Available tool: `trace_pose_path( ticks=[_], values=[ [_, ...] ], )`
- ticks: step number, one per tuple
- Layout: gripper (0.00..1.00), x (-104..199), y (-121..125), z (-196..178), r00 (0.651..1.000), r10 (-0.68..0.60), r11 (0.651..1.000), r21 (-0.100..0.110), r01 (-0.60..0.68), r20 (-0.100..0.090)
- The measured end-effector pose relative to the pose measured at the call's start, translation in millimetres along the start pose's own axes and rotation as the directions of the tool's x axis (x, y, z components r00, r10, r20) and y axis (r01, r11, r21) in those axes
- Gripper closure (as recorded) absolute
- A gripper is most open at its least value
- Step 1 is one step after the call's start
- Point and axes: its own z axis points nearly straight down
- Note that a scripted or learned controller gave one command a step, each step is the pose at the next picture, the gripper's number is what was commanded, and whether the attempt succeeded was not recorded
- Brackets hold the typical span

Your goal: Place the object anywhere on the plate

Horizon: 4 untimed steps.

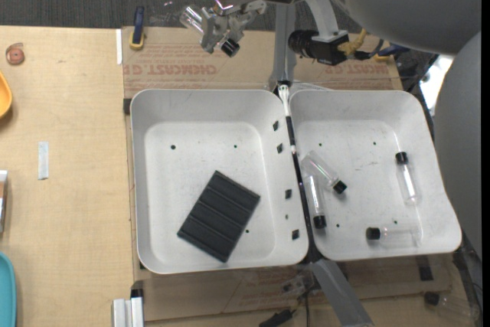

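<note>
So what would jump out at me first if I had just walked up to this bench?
Probably the dark ribbed plate, lying at a slant in the left white bin. Next, the clear tubes with black caps scattered in the right bin. Above both bins hangs the big grey arm, its gripper raised over the brown cardboard behind the left bin.

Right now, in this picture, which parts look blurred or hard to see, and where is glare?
In the camera view, the tool above the bins looks slightly blurred; the clear plastic tubes with black caps almost blend into the right white bin; the flat black ribbed plate is sharp; I see no strong glare.
</note>
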Motion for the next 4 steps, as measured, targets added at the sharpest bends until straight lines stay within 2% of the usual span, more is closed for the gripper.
trace_pose_path(
  ticks=[1, 2, 3, 4],
  values=[
    [1.0, 36, -54, 96, 0.993, -0.12, 0.993, -0.004, 0.12, -0.005],
    [1.0, 59, -101, 53, 0.982, -0.19, 0.982, -0.005, 0.19, -0.005],
    [1.0, 2, -56, 71, 0.94, -0.342, 0.94, -0.007, 0.342, -0.003],
    [1.0, 8, 4, 8, 0.774, -0.633, 0.774, -0.011, 0.633, 0.002]
  ],
)
